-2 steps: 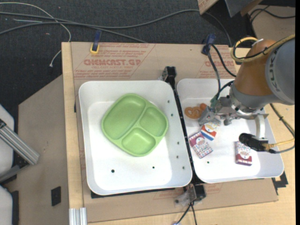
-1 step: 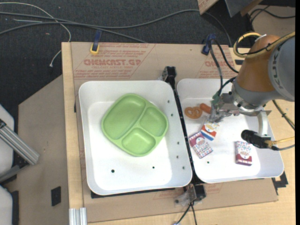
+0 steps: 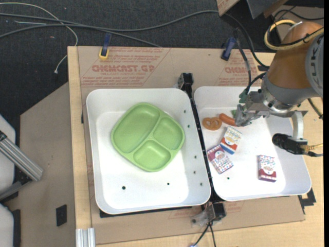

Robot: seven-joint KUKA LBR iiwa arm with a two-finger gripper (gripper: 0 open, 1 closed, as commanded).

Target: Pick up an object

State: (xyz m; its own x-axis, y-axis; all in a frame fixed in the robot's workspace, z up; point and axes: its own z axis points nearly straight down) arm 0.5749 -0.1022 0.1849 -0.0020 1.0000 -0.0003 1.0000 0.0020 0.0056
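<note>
Bins sit side by side on the bench. The left bin (image 3: 97,112) holds a green plate (image 3: 148,137) with three parts, and it has lots of bare white floor in front.

The right bin (image 3: 295,181) holds the small things. An orange toy (image 3: 227,119) lies near the back, with its long side running left to right. A brown pretzel (image 3: 210,123) touches its left end. The gripper (image 3: 241,115) is right at the orange toy's right end. Nothing can be seen held.

Three small boxes lie nearer the front: a white box (image 3: 231,139), a pink box (image 3: 220,160) and a red box (image 3: 267,168). The red box stands apart, with bare floor around it.
</note>
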